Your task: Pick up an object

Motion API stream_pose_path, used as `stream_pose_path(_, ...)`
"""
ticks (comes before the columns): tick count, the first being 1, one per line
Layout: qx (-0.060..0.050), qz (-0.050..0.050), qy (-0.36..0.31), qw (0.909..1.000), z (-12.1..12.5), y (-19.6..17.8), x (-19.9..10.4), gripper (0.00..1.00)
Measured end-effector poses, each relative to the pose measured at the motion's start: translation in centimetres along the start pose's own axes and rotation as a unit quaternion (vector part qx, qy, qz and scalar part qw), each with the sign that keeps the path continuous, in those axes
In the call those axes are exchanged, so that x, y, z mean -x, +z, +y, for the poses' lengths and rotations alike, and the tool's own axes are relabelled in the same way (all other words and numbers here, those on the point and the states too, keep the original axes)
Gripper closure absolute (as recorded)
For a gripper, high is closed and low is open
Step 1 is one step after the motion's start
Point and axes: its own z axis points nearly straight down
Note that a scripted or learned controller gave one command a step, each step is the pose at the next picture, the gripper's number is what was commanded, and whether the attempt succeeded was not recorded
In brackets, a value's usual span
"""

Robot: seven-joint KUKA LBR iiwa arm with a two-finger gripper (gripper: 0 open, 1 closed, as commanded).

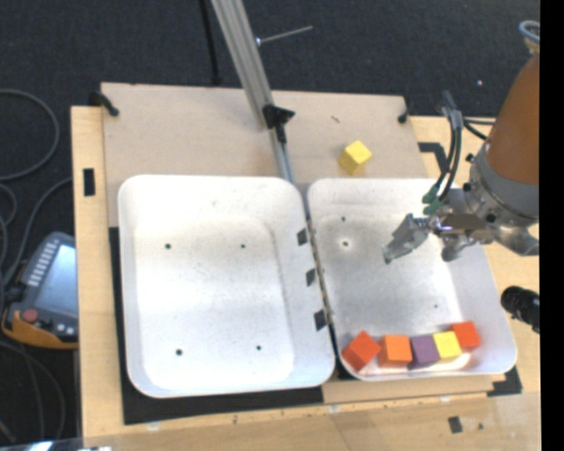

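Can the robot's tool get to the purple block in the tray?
Probably yes. The tool hangs above the right bin, and the purple block sits in a row at the near wall. Nothing covers it, but the orange and yellow blocks touching its sides leave little room.

My tool (409,238) looks like grey metal, dull sheen. The right bin (470,280) under it is smooth white plastic, scuffed with dark speckling; the left bin (216,280) beyond it is the same. Blocks (414,348) below my tool look matt, foam-like. The bench (207,130) is pale matt board, wood-like. The slanted rail (244,50) beyond my tool is ribbed bare aluminium.
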Motion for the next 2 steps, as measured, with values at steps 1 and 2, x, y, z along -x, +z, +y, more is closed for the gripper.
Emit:
stream_pose_path(1,0.005,0.0,-0.002,1.0,0.2,-1.4,-0.1,1.0)
stream_pose_path(2,0.005,0.001,-0.006,1.0,0.1,-2.4,-6.8,1.0)
